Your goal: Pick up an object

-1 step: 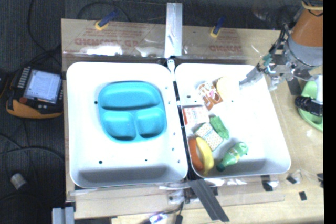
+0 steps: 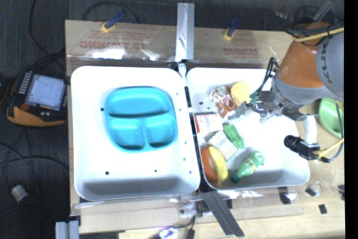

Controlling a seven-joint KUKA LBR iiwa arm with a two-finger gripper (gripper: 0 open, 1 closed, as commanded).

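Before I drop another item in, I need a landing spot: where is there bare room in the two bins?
Left bin: bare floor rings the blue tray, widest along the near edge. Right bin: crowded at its left, around the banana and green bottle; its near right floor is bare.

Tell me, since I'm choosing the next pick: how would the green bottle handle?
The green bottle lies on its side, so it would probably roll if nudged. It looks like smooth plastic, so possibly slippery. It rests against the banana, which may shift too.

Blue tray [image 2: 140,118] in a white bin [image 2: 84,137]; yellow banana [image 2: 219,167], green bottle [image 2: 246,165], orange-banded grey arm [image 2: 307,73]
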